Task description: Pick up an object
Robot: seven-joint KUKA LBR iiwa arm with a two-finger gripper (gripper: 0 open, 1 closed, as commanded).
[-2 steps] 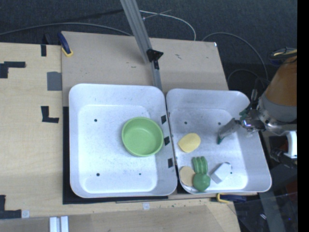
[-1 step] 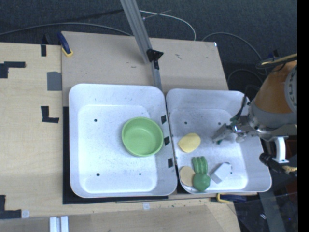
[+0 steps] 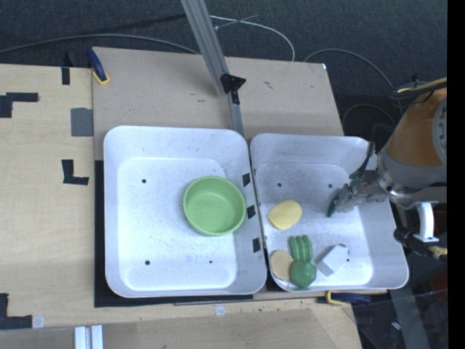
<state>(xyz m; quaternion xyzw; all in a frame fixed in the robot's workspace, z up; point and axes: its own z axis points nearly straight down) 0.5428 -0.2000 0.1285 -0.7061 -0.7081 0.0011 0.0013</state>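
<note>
The end effector point(image 3: 338, 203) hangs low over the right bin point(image 3: 312, 151); whether it is open or closed, I cannot tell. Near it lies a yellow lemon point(image 3: 285, 214), with a green toy point(image 3: 301, 259) and grey block point(image 3: 332, 259) beyond.

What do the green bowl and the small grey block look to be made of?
Round green bowl in the left white bin: likely plastic, with even colour and a soft sheen. Small grey block in the right white bin: matte, maybe plastic or foam; too small to tell.
</note>
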